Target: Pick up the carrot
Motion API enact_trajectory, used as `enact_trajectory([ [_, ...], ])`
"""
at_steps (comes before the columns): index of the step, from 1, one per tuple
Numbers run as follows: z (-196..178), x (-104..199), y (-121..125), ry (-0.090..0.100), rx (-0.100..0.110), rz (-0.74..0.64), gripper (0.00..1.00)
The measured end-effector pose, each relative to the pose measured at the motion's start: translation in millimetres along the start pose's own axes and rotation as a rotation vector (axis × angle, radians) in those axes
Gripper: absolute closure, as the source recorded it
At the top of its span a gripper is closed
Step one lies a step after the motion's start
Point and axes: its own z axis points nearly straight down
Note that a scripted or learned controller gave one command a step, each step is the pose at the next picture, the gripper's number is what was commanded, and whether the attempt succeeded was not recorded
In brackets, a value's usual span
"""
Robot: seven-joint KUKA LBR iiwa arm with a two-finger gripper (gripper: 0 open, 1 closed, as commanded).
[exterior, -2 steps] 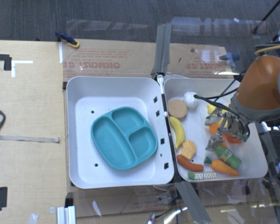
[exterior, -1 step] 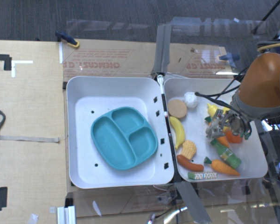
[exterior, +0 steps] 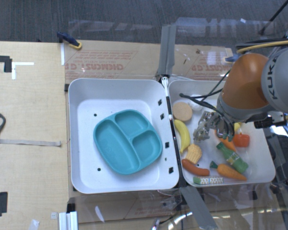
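Observation:
The carrot (exterior: 231, 172), orange with a small green top, lies near the front edge of the right bin (exterior: 264, 143). My gripper (exterior: 212, 129) hangs over the middle of that bin, behind and to the left of the carrot and apart from it. Its fingers are open and hold nothing. The grey arm with its orange band (exterior: 247, 85) reaches in from the right and hides part of the bin's back.
Around the gripper lie a banana (exterior: 183, 134), a corn cob (exterior: 194, 153), a red sausage (exterior: 196, 167), a round biscuit (exterior: 183, 111), a green item (exterior: 233, 158) and a red tomato-like piece (exterior: 241, 139). The left bin (exterior: 81, 143) holds a teal divided plate (exterior: 128, 141).

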Motion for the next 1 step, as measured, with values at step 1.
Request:
enact_trajectory([
  [1, -0.2, -0.2, -0.3, 0.0, 0.0, 0.0, 0.0],
])
